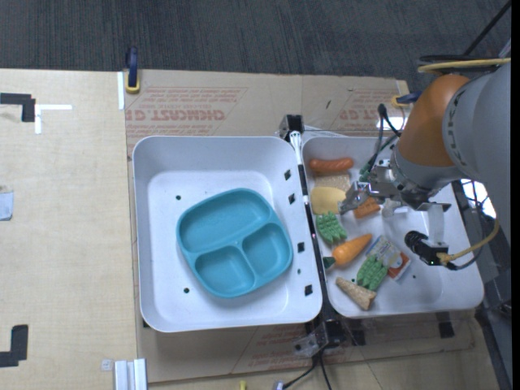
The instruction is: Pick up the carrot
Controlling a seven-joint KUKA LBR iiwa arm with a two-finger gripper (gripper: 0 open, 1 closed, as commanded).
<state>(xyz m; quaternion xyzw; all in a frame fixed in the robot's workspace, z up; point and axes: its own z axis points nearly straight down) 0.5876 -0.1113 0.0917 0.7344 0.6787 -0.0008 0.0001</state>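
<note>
Closest to the camera, along the lower edge of the right bin (455, 299), lies a tan wedge-shaped piece (356, 292), pointing toward the divider between the bins. Just above it sits a green ridged toy (372, 273) that touches a small packet with red and white print (393, 260). The carrot (352, 250) lies a little further up, orange, tilted with its thicker end toward the lower left, near the middle of the right bin. It rests on the bin floor, apart from my tool. Beside it, toward the divider, is a green leafy piece (331, 228), and above that a pale yellow lump (327, 199). A brown-orange sausage (331, 166) lies along the far wall of the same bin.

My tool (357, 201) reaches in from the right, low over the upper middle of the right bin, just above the carrot and next to the pale lump. A small orange piece (367, 210) sits right at its tip, but I cannot tell whether my fingers are spread or pressed together, nor whether they pinch that piece. My arm's orange band (426, 128) shows above the wrist.

The left bin (154, 242) holds a blue divided plate (234, 242), lying flat near its centre. Both bins stand on a cardboard sheet (187, 108) upon the pale wooden surface (57, 242).
</note>
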